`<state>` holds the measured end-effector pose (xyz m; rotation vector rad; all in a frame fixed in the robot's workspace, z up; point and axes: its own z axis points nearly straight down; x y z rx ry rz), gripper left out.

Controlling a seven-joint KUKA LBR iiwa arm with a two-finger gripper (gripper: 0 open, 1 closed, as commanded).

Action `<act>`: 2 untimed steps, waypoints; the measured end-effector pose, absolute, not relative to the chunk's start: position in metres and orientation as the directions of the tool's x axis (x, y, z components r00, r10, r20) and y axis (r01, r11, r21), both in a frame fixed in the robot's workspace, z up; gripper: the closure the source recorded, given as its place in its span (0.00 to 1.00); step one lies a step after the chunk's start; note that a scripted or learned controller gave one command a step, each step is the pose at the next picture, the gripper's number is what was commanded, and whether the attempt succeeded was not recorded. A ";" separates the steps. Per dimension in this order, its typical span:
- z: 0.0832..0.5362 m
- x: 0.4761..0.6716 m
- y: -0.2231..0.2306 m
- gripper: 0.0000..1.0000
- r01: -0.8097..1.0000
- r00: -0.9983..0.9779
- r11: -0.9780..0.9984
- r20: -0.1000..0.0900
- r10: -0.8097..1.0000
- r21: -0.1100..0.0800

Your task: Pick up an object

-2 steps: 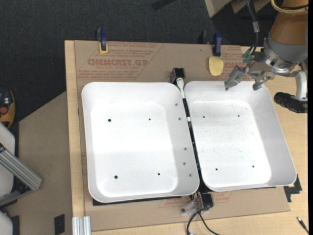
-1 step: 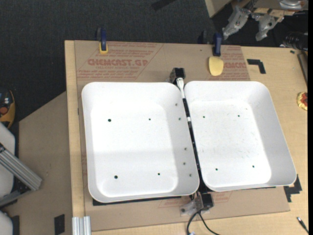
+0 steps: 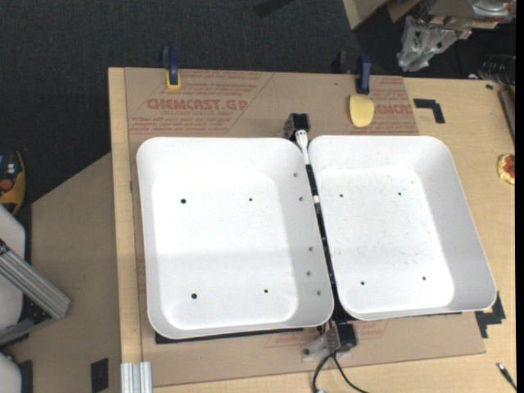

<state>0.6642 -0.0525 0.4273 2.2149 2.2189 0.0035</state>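
We see a brown board (image 3: 270, 97) filling most of the frame, bearing two white bins: the left bin (image 3: 225, 236) and the right bin (image 3: 393, 223), touching along a middle seam. At the upper right corner hangs the gripper (image 3: 422, 43), well apart from both bins; whether it is open or closed we cannot tell. A small yellow object (image 3: 361, 110) lies on the board just above the right bin, below a blue clamp (image 3: 363, 72).

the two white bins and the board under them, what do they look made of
The left bin and right bin look like moulded plastic: smooth, matte white, with rounded corners. The board looks like brown cardboard or paper-faced sheet: flat tan surface with red printed lettering. Neither is certain from above.
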 end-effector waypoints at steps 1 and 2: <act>0.323 0.666 0.020 1.00 1.000 -0.006 0.006 0.002 1.000 -0.009; 0.229 0.664 0.105 1.00 1.000 -0.008 0.008 0.002 1.000 -0.010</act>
